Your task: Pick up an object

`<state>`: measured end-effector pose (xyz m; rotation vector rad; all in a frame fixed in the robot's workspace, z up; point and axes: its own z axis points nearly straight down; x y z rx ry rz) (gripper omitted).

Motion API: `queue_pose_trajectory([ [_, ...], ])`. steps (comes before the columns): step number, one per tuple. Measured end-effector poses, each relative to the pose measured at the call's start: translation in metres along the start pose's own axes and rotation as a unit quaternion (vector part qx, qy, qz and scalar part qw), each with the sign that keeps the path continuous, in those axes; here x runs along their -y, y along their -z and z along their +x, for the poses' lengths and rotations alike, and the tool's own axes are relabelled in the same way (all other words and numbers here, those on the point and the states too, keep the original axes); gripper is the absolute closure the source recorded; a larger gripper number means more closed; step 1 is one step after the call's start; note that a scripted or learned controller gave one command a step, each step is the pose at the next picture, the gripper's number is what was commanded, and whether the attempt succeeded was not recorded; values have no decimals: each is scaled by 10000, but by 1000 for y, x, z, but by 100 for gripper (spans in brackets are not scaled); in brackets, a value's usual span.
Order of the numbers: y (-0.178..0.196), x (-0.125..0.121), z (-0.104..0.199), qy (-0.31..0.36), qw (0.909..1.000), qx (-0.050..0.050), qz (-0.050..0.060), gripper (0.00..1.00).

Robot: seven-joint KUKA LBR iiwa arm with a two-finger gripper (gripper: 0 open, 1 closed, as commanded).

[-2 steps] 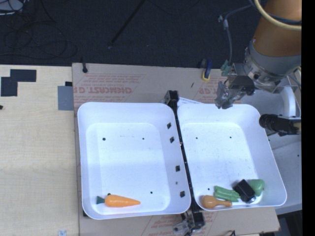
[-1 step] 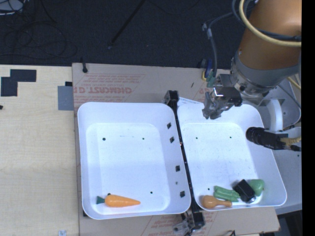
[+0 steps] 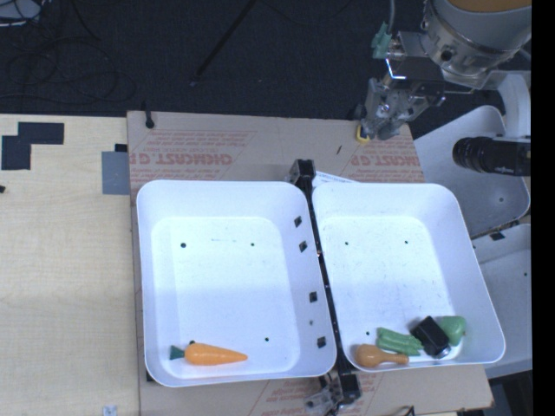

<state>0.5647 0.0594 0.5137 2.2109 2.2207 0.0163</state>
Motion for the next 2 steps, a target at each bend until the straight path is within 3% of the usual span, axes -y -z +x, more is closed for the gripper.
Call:
queue_pose_trajectory([
  [1, -121, 20, 51, 4, 9999, 18, 145, 100],
  [2, -148, 3, 42, -26, 9999, 19, 98, 100],
])
